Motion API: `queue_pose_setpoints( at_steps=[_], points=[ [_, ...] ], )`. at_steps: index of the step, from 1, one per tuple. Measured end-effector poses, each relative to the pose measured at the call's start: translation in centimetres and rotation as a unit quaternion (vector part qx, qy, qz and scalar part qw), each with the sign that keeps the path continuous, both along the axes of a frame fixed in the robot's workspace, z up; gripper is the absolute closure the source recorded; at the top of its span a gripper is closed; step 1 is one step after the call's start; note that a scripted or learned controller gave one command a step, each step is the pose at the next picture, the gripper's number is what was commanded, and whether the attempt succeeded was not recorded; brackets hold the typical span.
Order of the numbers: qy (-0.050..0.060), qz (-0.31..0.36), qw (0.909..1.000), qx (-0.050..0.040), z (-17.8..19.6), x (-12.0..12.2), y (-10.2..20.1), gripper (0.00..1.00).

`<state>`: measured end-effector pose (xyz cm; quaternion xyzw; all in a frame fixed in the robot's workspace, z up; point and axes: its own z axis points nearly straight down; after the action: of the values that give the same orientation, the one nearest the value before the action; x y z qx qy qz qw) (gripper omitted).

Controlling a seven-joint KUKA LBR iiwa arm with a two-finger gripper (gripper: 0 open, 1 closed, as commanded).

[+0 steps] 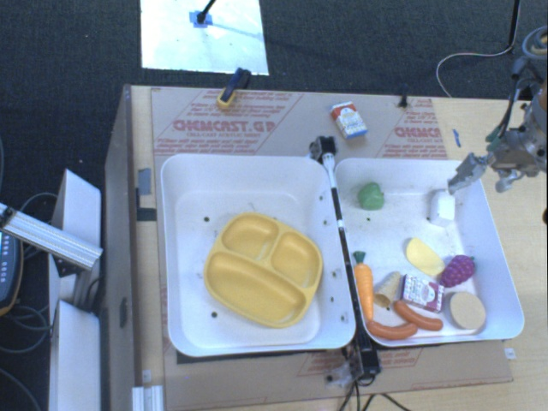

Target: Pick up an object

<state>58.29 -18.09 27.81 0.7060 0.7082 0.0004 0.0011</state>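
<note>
On the brown protective sheet [282, 114] covering my tabletop [514, 122], red print reads "CHEMCAST GP", plainest at eleven o'clock above the left bin [171, 229]; it repeats fainter toward one o'clock and along the sheet's six o'clock edge. The small red-and-white carton [348, 119] at twelve o'clock and the little box [422, 293] at five o'clock carry print too small for me to read.

The worktop [282, 114], a brown sheet printed with red lettering, stands on dark carpet. Near its far edge lies a small red-and-white carton [348, 119], and further along that edge to the left a yellow-and-black tool [231, 89]. Beyond the worktop, a pale square sheet [204, 24] lies on the carpet. A white cable [467, 62] loops at the worktop's far right corner.
</note>
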Motion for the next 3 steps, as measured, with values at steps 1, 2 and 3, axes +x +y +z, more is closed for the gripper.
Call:
queue_pose_setpoints(
  at_steps=[1,2,3],
  points=[
    [0.002,-0.001,1.0000,0.0007,-16.2,-3.4,-0.2,0.00],
    [0.000,0.000,1.0000,0.0002,-16.8,1.4,-0.1,0.00],
    [0.001,-0.001,1.0000,0.0003,-19.4,-9.6,-0.6,0.00]
  ],
)
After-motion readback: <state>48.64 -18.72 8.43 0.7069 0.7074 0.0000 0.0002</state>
